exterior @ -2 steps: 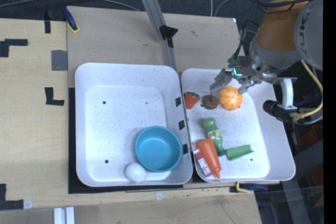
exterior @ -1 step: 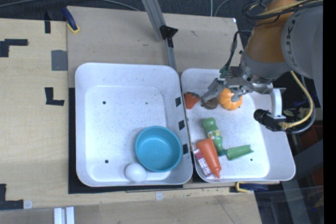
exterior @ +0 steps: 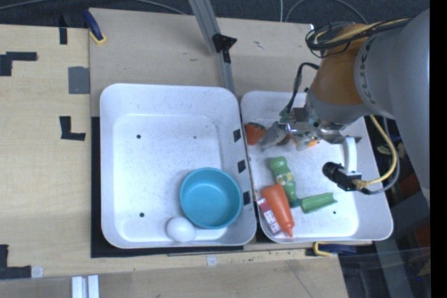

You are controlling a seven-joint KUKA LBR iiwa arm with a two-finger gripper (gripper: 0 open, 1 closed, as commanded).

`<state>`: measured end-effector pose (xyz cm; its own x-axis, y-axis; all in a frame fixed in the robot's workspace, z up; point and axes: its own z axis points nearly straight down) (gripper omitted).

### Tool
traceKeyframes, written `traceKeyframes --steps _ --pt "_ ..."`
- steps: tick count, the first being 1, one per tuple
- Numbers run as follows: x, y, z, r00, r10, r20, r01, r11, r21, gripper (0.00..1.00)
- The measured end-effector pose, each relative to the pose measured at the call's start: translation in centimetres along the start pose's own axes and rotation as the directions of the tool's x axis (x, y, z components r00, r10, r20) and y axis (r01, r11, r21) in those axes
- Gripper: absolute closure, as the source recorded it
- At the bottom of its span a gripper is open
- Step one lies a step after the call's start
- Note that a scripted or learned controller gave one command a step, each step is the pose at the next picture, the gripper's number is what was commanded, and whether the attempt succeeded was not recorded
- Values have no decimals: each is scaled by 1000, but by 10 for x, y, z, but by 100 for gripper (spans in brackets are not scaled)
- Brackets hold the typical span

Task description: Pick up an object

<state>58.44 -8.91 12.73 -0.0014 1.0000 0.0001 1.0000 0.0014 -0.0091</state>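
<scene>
1. The right bin [exterior: 370, 220] holds the loose things to pick from: an orange carrot-shaped piece [exterior: 279, 204] near the bin's 7 o'clock corner, lying at a slant with its tip toward 11 o'clock.
2. A red-and-white packet [exterior: 269, 214] lies against the carrot's 8 o'clock side, touching it.
3. A green piece [exterior: 281, 174] sits just at 12 o'clock of the carrot, close to the bin's middle; a second green piece [exterior: 317, 202] lies at 3 o'clock of the carrot, tilted, apart from the first.
4. A small red-orange object [exterior: 254, 132] rests by the bin's left wall, toward 10 o'clock, just beside the tool.
5. The gripper [exterior: 293, 136] hangs over the upper half of the right bin, at 12 o'clock of the green piece. Whether its fingers are wide or narrow I cannot tell; the metal parts blur together, and nothing is plainly seen between them.
6. Above it at 1 o'clock is the arm's orange band [exterior: 339, 77], with the grey body [exterior: 398, 73] reaching in from 3 o'clock; cables loop over it.
7. The left bin [exterior: 126, 108] carries a blue bowl [exterior: 210, 197] near its 5 o'clock corner, upright, and a white ball [exterior: 181, 227] touching the bowl at 7 o'clock.
8. Both bins rest on the light wooden table [exterior: 42, 171], with a grey pole [exterior: 199, 0] slanting down from 12 o'clock to the gap between them.
</scene>
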Motion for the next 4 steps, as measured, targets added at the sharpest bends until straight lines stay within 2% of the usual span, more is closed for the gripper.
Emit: traceKeyframes --steps 1,2,3,4 --pt "0 0 40 1000 0 2 0 1000 -8 0" --pt "1 0 29 1000 -1 0 1 1000 -7 100" --pt "-5 -7 -19 1000 2 0 -2 1000 -11 100" --pt "-6 -2 -81 1000 0 1 0 1000 -13 100"
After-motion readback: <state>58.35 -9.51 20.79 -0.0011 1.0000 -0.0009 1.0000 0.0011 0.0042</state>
